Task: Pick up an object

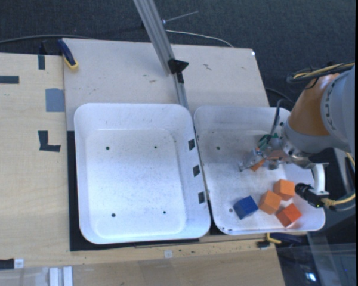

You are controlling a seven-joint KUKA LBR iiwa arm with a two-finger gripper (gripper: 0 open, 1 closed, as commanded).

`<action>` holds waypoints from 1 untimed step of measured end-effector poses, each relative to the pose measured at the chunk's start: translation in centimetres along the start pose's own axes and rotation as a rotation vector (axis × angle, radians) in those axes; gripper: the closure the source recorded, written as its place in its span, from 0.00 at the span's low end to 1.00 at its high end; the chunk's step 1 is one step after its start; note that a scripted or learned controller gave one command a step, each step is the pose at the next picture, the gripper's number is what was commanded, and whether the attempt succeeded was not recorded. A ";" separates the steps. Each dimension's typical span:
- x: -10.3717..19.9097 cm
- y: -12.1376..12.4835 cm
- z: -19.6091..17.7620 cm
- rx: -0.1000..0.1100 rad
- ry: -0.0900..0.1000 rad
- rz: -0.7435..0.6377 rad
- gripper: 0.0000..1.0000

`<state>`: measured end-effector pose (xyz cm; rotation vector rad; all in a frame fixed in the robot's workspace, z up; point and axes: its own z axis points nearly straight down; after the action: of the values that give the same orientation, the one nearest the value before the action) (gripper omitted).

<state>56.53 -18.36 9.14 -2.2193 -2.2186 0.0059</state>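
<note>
The end effector [255,161] hangs low over the right bin [227,127], roughly at the middle of that bin's floor, with the arm [315,113] behind it to the right, grey with an orange band above the wrist. Whether the end effector is released, clenched or grasping something cannot be told: its tip is small and blurred, and a small orange patch shows at the tip that cannot be made out as a separate object.

Below the end effector and to its right, near the bin's front edge, lie four blocks in a loose cluster. The blue block [245,207] lies almost directly below the end effector, apart from it. Just right of the blue block is an orange block [270,202]; a second orange block [284,188] sits just above and to the right of that one, the nearest of the cluster to the arm's wrist. A red-orange block [289,214] lies lowest, in the bin's front right corner.

To the left of the end effector, the left bin [83,159] sits edge to edge with the right bin. Both rest on the tabotop-level pale tabletop [119,70]. A slanted metal rail [156,28] rises above and to the left of the end effector, beyond the bins.
</note>
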 end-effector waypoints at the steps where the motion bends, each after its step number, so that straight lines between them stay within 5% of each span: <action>1: 3.7 7.4 -0.1 -0.008 -0.001 -0.007 0.00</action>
<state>63.91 -14.64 9.24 -2.2155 -2.2314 -0.0030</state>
